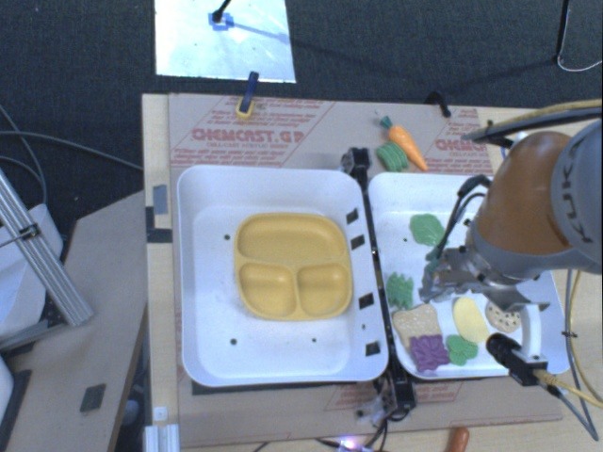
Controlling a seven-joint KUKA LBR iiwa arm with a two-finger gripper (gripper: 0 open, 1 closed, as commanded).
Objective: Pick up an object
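The right bin point(405, 188) holds several toy foods: a green leaf point(426, 227), a green bunch point(400, 290), a tan cracker point(416, 323), purple grapes point(429, 352), a small green piece point(462, 348), a pale yellow oval point(469, 318) and a speckled cookie point(504, 319). My gripper point(441, 279) hangs low over the middle of this bin, between the green leaf and the yellow oval, just right of the green bunch. The arm's orange band point(518, 201) hides the bin's right part. I see nothing clearly held.
The left bin point(203, 252) carries a yellow divided plate point(292, 264). A toy carrot point(407, 144) and a green piece point(391, 157) lie on the cardboard behind the right bin. Black clips point(356, 163) join the bins along the middle.
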